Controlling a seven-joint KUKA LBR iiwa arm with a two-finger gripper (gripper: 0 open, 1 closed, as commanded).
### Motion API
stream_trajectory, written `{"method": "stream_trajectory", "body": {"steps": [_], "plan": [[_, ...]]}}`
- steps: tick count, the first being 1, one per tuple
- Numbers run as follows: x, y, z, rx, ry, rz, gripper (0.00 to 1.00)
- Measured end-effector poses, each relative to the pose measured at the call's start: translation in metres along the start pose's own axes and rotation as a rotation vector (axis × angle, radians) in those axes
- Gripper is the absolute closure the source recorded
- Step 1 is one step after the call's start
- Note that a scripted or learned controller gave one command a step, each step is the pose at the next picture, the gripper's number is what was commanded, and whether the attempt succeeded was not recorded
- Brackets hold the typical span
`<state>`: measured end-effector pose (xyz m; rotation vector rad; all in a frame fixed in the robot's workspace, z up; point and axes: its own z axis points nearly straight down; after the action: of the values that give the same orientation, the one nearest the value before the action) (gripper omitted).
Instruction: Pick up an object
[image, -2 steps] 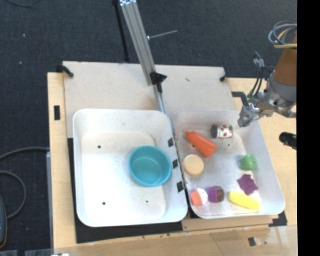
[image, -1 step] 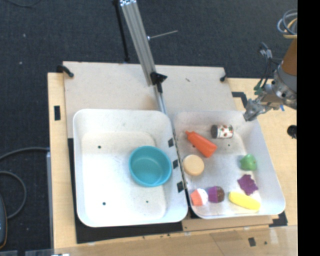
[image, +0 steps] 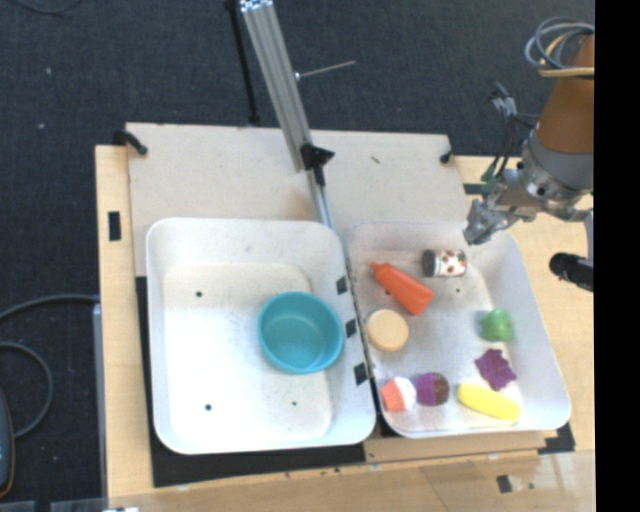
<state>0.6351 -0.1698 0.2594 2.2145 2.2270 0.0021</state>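
Note:
My gripper (image: 478, 228) hangs over the far right corner of the right bin (image: 540, 340), just above and right of a small white and red spotted object (image: 446, 263). Nothing shows between its fingers. Below it in the right bin lie an orange carrot-shaped piece (image: 403, 286), a tan round piece (image: 387, 330), a green piece (image: 496, 324), a purple piece (image: 494, 367), a yellow banana-shaped piece (image: 489, 402), a dark purple round piece (image: 432, 388) and a pink and white piece (image: 398, 394).
A blue bowl (image: 299, 332) sits in the left bin (image: 180, 300). A slanted metal pole (image: 285, 90) rises behind the bins, ending at a clamp between them. Beige board lies beyond the bins.

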Motion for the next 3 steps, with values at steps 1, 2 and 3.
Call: {"method": "stream_trajectory", "body": {"steps": [1, 2, 3], "plan": [[0.046, -0.009, -0.007, 0.000, 0.001, -0.001, 1.00], [0.094, -0.013, -0.010, 0.001, 0.001, -0.001, 1.00], [0.142, -0.034, -0.003, 0.002, 0.001, 0.000, 1.00]]}}
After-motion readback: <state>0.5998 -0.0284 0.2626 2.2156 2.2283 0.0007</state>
